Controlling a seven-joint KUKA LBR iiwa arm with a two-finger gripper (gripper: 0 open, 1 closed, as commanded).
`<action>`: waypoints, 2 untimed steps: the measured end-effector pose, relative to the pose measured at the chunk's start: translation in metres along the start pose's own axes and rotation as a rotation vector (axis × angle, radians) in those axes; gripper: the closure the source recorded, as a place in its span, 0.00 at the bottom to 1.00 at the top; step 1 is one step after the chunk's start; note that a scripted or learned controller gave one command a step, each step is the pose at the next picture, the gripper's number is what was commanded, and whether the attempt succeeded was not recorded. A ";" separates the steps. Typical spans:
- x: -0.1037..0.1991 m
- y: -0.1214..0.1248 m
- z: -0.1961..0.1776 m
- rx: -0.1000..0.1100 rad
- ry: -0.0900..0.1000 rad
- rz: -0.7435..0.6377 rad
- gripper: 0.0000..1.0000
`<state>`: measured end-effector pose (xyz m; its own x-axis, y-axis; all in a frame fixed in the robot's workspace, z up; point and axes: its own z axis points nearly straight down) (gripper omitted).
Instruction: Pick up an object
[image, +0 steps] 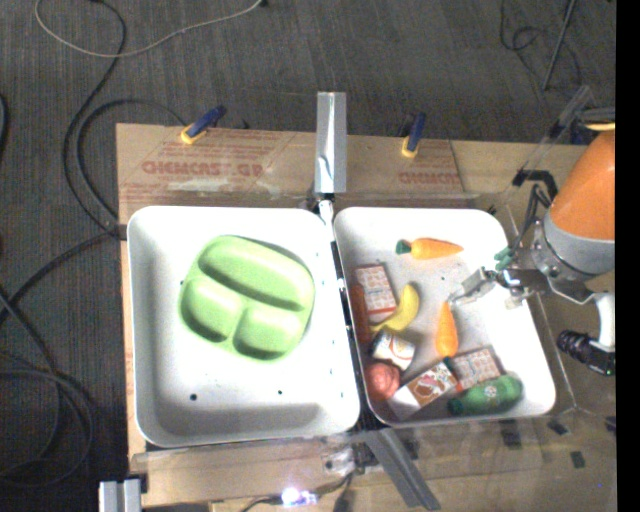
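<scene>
- Gripper (478, 287): metallic, over right bin (520, 240); finger spread unclear, nothing seen held.
- Right bin: glossy carrots (430, 247), curved banana (403, 308), small cartons (375, 288), green cucumber (487, 394).
- Left bin (150, 300): moulded green tray (247, 297).

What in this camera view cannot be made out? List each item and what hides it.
- Pincer: small and blurred over the right bin; open or shut is unclear.
- Arm: cut off by the view's right edge.
- Small boxes: printing too small to read.
- Red item: partly covered by neighbours; identity unclear.
- Green tray in the left bin: compartment depth hard to judge.
</scene>
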<state>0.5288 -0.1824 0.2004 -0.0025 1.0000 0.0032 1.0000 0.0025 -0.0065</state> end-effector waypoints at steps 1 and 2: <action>0.002 -0.004 0.068 0.001 -0.001 -0.003 0.00; 0.058 -0.009 0.112 -0.014 -0.010 -0.028 0.00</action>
<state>0.5188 -0.1244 0.0890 -0.0309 0.9995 -0.0065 0.9995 0.0310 0.0074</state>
